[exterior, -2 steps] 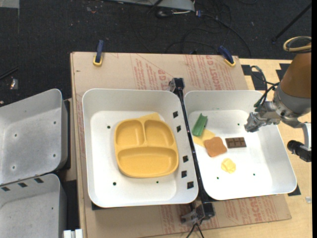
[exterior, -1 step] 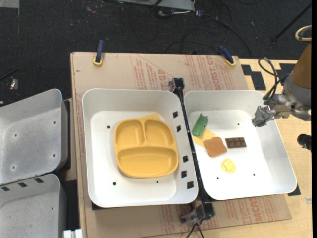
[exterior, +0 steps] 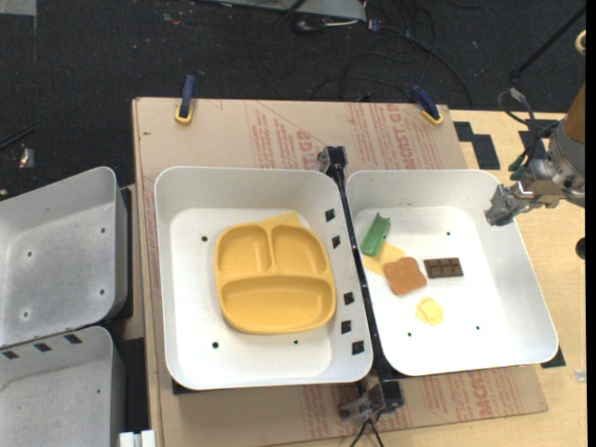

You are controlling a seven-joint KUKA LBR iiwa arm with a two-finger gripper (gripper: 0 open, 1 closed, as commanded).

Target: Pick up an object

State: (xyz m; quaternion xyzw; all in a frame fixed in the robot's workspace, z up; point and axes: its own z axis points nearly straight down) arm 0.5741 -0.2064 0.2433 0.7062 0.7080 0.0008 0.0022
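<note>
A sheet of brown cardboard (exterior: 251, 128), printed with red lettering, was laid over the bench and held at its far edge by two clamps (exterior: 186, 101) with blue and yellow grips. Around it a dark speckled floor (exterior: 84, 54) was seen, strewn with black cables (exterior: 438, 26), and two further white bins (exterior: 56, 240) stood off to the left.

Two shallow white bins with rounded corners were set side by side, touching along a black divider. In the left bin (exterior: 177, 212) one yellow plastic tray (exterior: 276, 278) with three compartments was lying flat.

In the right bin (exterior: 521, 315) five small pieces were counted: one green wedge (exterior: 375, 235), tilted near the divider; one pale yellow flat slice (exterior: 384, 257) just beside it; one tan, toast-shaped piece (exterior: 405, 275) overlapping that slice; one dark brown ridged bar (exterior: 443, 268) just beside the toast; and one small yellow lump (exterior: 429, 311) nearer the front.

The gripper (exterior: 503, 207) was seen over the right bin's far right rim, well apart from all five pieces. Whether its grey metal tips were spread or pressed together could not be told.
</note>
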